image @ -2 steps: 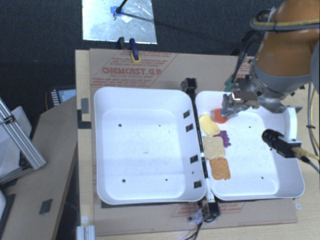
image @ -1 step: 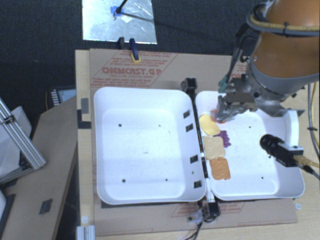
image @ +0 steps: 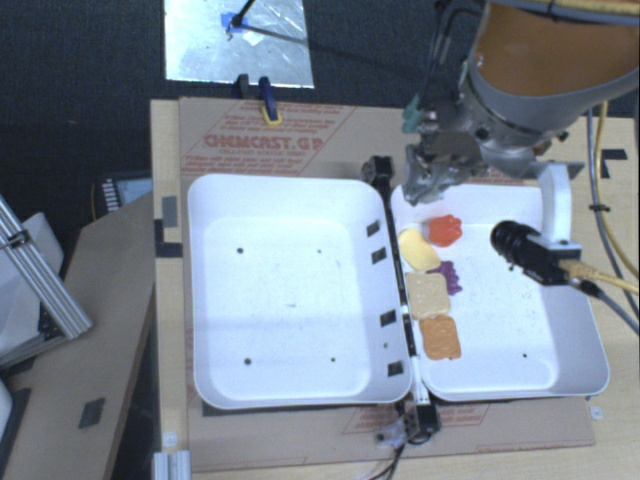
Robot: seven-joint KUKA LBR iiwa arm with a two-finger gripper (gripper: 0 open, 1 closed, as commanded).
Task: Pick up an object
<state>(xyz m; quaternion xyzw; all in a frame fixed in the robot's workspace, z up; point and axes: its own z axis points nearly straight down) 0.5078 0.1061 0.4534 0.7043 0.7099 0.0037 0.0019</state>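
Note:
My gripper [image: 420,190] hangs over the far left corner of the right bin [image: 540,368], just above and left of a red-orange toy piece [image: 445,230]. Its fingers are dark and blurred against the bin wall. Along the bin's left wall lie a yellow rounded piece [image: 418,249], a small purple piece [image: 450,277], a tan square slice [image: 427,294] and an orange-brown slice [image: 441,337]. I see nothing between the fingers.
The left bin [image: 215,368] sits beside the right one, split by a black hinged divider [image: 397,288]. A black cylindrical fitting on a white bracket [image: 525,243] juts over the right bin. A shiny metal sheet [image: 238,26] lies behind the bench.

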